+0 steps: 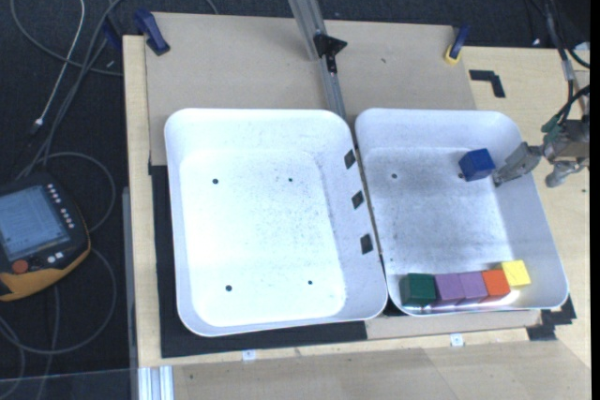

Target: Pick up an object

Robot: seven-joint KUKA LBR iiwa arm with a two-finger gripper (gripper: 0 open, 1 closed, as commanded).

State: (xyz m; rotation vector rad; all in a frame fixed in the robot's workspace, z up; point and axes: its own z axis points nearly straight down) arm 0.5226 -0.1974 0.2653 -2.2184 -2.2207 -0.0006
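Blue cube [476,164] lies in the right bin [441,211], near its far right corner. From the camera view, the gripper [525,162] is just beside it; I cannot tell its state. I judge the approach step; next it must close around the cube.

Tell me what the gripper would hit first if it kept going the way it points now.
The gripper points left toward the small blue cube in the right white bin. That cube looks first in line, though one slanted view leaves its height above the cube unclear.
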